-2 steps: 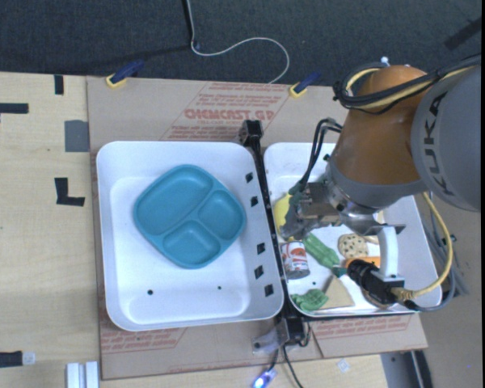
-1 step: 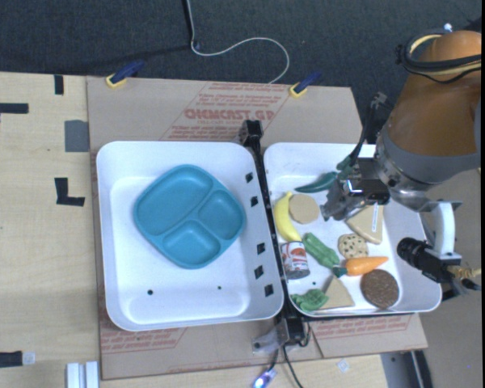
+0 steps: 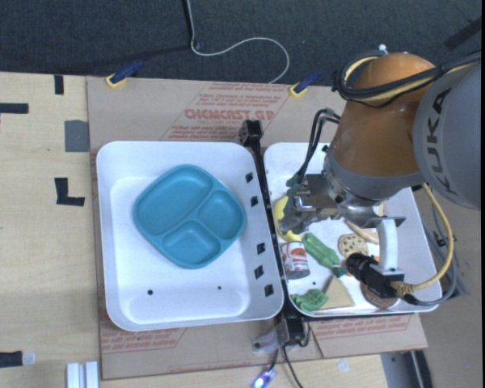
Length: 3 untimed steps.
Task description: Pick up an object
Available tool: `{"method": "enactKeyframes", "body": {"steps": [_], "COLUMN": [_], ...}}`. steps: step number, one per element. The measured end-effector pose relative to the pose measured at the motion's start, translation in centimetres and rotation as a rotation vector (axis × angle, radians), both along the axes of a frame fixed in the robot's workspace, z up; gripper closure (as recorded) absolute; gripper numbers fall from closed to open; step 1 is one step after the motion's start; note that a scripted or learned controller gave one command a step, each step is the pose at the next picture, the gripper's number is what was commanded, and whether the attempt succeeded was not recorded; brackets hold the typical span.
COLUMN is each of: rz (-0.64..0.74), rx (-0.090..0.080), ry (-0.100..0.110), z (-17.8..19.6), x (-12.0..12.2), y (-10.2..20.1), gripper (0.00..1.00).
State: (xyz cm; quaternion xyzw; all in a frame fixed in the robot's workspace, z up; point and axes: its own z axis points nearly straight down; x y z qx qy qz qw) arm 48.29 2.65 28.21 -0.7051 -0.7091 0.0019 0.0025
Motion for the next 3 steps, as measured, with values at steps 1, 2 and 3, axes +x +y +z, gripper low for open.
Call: {"method": "enactKeyframes", "body": {"steps": [1, 2, 3], "rz": [-0.001, -0.001, -0.007], "rx": [0.001, 0.000, -0.001], "ry": [-0.010, -0.006, -0.006], "z": [6.6, 8.7, 10.5], "x": [0.1, 0.1, 0.1], "y": [3.1, 5.8, 2.5], "gripper": [1.00, 1.00, 1.00]}}
